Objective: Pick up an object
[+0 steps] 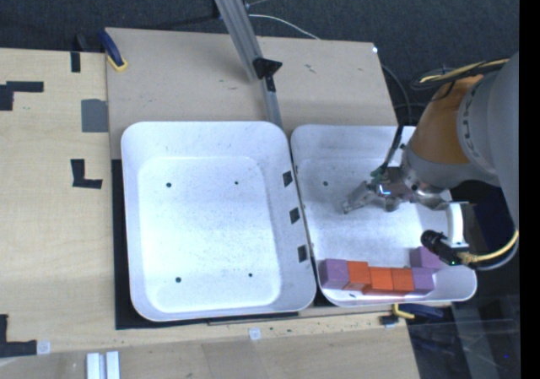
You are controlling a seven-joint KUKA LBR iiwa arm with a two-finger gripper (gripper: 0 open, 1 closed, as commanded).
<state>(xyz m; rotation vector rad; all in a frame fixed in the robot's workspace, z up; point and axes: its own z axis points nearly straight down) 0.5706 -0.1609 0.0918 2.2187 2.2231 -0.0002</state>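
Still nothing picked up.
My claw [359,200] hangs over the right bin [337,149], fingers apparently parted and holding nothing; the blocks [381,276] lie untouched nearby.

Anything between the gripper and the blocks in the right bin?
Nothing: in the camera view, bare white bin floor separates the gripper from the row of purple and orange blocks.

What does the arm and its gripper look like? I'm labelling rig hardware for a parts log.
The arm is a thick, rounded grey body with an orange band above the wrist. A yellow cable runs over it. The gripper is small, metallic grey, with two thin fingers, and a black fitting sits below.
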